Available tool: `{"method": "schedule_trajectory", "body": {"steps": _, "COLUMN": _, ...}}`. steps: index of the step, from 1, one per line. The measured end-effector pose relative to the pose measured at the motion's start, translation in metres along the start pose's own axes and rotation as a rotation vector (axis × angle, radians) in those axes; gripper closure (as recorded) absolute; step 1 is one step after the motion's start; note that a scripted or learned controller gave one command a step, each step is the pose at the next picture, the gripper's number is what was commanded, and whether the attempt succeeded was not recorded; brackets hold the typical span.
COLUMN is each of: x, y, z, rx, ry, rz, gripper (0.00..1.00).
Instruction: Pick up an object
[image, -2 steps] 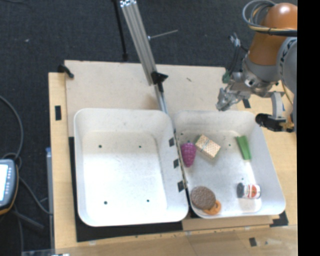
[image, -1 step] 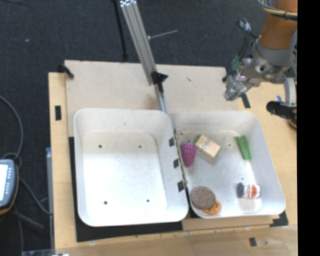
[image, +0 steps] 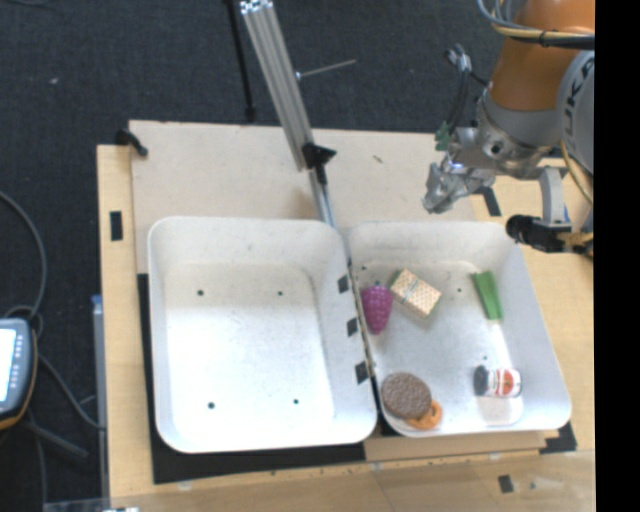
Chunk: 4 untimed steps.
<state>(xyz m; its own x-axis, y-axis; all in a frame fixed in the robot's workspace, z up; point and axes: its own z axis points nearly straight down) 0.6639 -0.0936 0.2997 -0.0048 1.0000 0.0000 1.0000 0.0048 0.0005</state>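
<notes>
My gripper (image: 437, 197) hangs above the back rim of the right bin (image: 540, 330), with nothing between its fingers. In that bin lie a purple berry-like piece (image: 376, 306), a tan patterned block (image: 415, 293) and a green stick (image: 487, 295) toward the back. A brown round disc (image: 405, 394) on an orange piece (image: 430, 416) lies at the front left, and a small white bottle with a red label (image: 499, 382) at the front right. All of them lie below and in front of the gripper.
The left bin (image: 170, 330) adjoins the right one. A slanted aluminium post (image: 285, 90) rises from behind the bins' shared edge. Bare bench (image: 220, 170) lies behind the bins.
</notes>
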Motion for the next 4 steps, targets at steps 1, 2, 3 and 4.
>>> {"method": "schedule_trajectory", "body": {"steps": 1, "x": 0.041, "y": -0.019, "z": 0.005, "rx": 0.001, "ry": 0.000, "rz": 0.000, "gripper": 1.00}}
{"method": "schedule_trajectory", "body": {"steps": 2, "x": 0.090, "y": -0.039, "z": 0.022, "rx": 0.002, "ry": 0.001, "rz": 0.000, "gripper": 1.00}}
{"method": "schedule_trajectory", "body": {"steps": 3, "x": 0.139, "y": -0.059, "z": 0.036, "rx": 0.002, "ry": 0.001, "rz": -0.001, "gripper": 1.00}}
{"method": "schedule_trajectory", "body": {"steps": 4, "x": 0.183, "y": -0.063, "z": 0.049, "rx": 0.003, "ry": 0.000, "rz": -0.001, "gripper": 1.00}}
